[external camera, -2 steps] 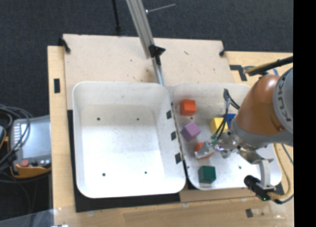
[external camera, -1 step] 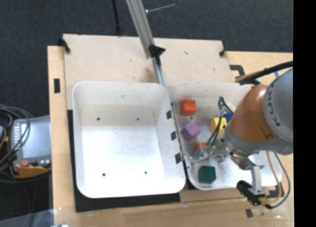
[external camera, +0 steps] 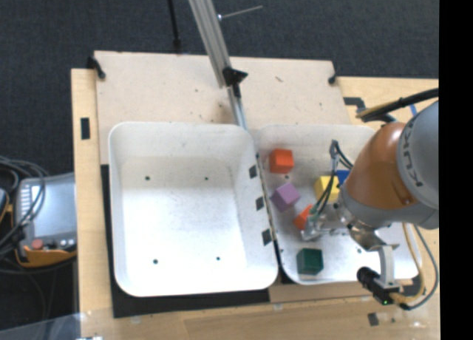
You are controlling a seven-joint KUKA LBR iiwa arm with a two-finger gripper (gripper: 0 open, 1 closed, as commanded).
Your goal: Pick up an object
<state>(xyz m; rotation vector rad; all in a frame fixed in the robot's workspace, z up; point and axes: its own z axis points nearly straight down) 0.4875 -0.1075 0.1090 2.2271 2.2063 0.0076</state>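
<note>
Two white bins sit side by side on the wooden bench, and the right bin point(external camera: 325, 278) holds the blocks. Down among them the gripper point(external camera: 316, 222) hangs over a small orange-red piece point(external camera: 301, 218); from here I cannot tell its opening or whether it grips anything. Around it lie a yellow block point(external camera: 326, 186), purple cube point(external camera: 285, 196), orange cube point(external camera: 281, 160) and green cube point(external camera: 310, 260).
</note>
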